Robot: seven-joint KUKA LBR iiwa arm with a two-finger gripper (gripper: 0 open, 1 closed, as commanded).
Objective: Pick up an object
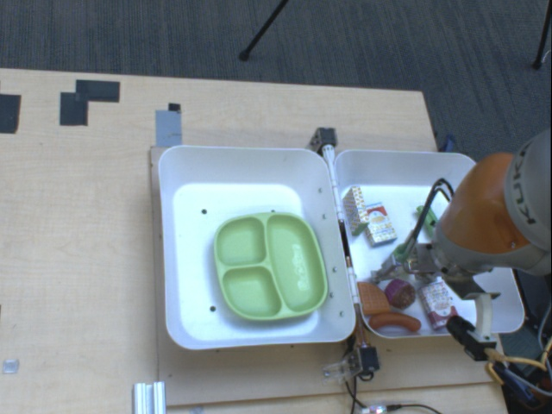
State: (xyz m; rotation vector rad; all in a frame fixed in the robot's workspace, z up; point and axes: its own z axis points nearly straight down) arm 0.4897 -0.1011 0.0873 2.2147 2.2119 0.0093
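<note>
Gripper (404,264): low in right bin (498,316), grip state cannot tell. Candidates: plum (399,293) just below it, sausage (396,322) beyond plum, carton (377,223) above. Advice: centre over plum, descend straight, close gently, avoid neighbouring packet (436,303)

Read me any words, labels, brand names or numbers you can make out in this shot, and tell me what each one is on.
No text here is legible.
Small carton in the right bin: red and white print, too blurred to read.
Striped packet beside it: a pattern, no readable words.
Pouch near the hand: pink and white print, too small to read.
Green divided plate in the left bin: no marking visible.
</note>
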